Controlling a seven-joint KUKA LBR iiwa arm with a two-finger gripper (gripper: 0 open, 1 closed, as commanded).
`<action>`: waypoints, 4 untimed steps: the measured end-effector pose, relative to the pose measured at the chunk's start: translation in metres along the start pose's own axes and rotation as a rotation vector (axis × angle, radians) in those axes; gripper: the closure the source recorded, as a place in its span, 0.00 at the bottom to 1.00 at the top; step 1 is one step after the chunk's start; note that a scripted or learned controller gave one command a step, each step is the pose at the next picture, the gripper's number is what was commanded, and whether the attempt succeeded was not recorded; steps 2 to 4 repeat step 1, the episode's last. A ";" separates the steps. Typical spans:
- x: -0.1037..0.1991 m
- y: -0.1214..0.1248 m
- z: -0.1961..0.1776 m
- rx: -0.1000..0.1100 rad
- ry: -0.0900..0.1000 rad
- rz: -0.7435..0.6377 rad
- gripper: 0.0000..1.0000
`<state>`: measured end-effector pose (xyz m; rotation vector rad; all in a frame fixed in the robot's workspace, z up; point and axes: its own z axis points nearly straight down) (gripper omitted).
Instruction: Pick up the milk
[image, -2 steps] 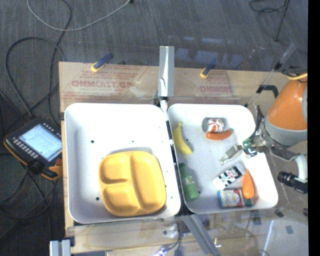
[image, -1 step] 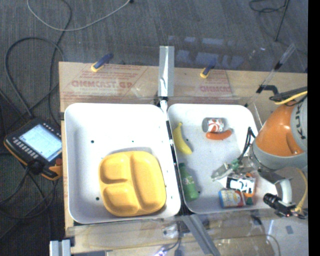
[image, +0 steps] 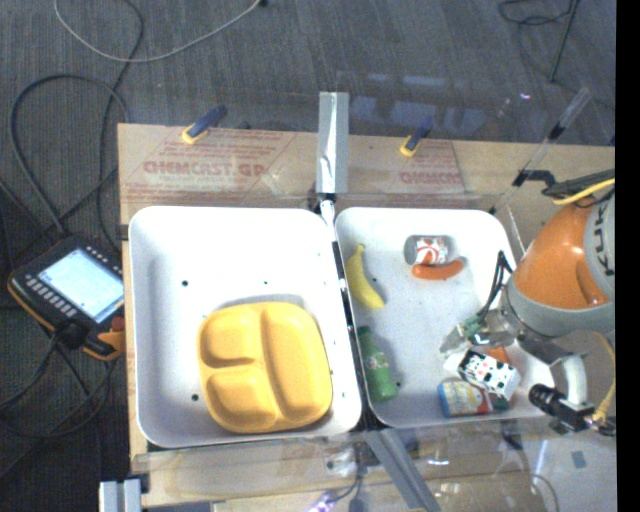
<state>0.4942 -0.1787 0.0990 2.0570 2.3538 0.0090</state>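
Observation:
The milk (image: 489, 373) is a small white carton with black cow patches. It lies tilted near the front right of the right bin (image: 420, 300). My gripper (image: 476, 342) hangs right over the carton's upper left edge, reaching in from the right under the orange wrist band (image: 565, 268). From this angle the gripper's body hides where it meets the carton, so contact cannot be judged.
A blue and orange box (image: 463, 399) lies against the milk at the front. A green bottle (image: 377, 365) and a banana (image: 362, 278) lie by the divider. A can (image: 428, 247) and a red sausage (image: 438, 269) sit at the back. The left bin holds a yellow tray (image: 265, 366).

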 end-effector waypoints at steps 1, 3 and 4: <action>0.053 -0.003 -0.062 0.017 0.010 -0.146 1.00; 0.053 -0.003 -0.062 0.017 0.010 -0.146 1.00; 0.053 -0.003 -0.062 0.017 0.010 -0.146 1.00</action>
